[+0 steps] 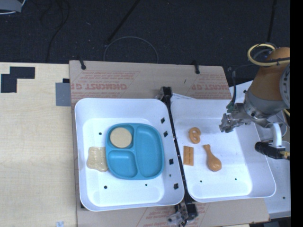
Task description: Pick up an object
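In the right bin (246,183) lie three brown food toys: a pretzel (194,135), a flat cracker stick (188,155) and a drumstick (212,158). My gripper (228,125) hangs over the right bin's upper right part, to the right of the pretzel and apart from it. Nothing shows between its fingers. The left bin (90,183) holds a blue divided tray (135,151) with a round tan cookie (120,137) in one compartment. A pale bread slice (97,158) lies beside the tray's left edge.
A black divider (173,141) runs between the two bins. Cardboard (142,82) lies under and behind them. The wooden bench (33,145) stretches to the left. The arm's grey body (267,91) stands over the right bin's far right edge.
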`<action>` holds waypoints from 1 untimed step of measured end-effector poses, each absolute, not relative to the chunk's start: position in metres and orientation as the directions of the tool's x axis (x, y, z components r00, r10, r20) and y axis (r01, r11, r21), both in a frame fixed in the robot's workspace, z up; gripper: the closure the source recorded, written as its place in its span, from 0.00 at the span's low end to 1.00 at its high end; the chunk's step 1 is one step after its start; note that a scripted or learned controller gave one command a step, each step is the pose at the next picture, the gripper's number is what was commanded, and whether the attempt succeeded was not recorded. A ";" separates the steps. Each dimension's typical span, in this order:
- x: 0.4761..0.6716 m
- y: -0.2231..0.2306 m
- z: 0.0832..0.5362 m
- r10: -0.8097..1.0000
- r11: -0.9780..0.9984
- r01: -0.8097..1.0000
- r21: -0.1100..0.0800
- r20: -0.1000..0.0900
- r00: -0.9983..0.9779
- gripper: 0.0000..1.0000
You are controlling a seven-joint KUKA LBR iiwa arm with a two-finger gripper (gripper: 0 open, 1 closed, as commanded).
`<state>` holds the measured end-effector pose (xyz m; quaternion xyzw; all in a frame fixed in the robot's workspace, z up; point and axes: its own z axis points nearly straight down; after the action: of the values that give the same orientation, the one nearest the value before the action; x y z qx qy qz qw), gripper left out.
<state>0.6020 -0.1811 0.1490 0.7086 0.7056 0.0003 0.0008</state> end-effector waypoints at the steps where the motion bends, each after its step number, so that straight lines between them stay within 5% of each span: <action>1: 0.603 -0.188 0.192 1.000 -0.005 1.000 0.001 -0.001 0.005 1.00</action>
<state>0.6028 -0.1878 0.1925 0.7090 0.7052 0.0001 0.0006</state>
